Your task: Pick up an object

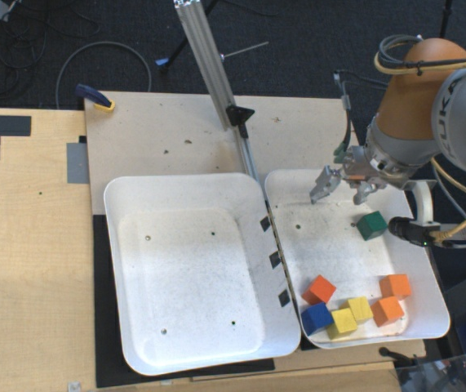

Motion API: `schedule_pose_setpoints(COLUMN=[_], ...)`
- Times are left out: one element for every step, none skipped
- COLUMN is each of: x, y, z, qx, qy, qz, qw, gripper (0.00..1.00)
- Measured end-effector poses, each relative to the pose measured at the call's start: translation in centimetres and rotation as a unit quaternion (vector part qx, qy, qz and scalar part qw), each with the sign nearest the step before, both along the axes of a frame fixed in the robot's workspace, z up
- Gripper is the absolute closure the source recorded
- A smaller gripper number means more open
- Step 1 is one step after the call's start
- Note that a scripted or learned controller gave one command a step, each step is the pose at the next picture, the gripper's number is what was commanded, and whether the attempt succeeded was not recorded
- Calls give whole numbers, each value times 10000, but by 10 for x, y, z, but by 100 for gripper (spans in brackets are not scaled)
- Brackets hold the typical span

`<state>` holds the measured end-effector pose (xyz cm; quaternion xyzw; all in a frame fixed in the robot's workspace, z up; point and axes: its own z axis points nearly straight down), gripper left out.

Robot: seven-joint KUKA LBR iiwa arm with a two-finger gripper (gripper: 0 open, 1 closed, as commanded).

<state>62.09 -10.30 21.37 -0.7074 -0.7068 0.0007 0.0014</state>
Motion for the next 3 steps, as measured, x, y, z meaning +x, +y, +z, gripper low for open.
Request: schedule_pose_setpoints(x=[7,-30,10], y=[-89,-104,-47], z=[-10,6,26], qx=[-25,-4,4], qy=[-6,6,-28], qz=[-23,-6,35], qw=[10000,10000,10000], gripper=[0,0,0])
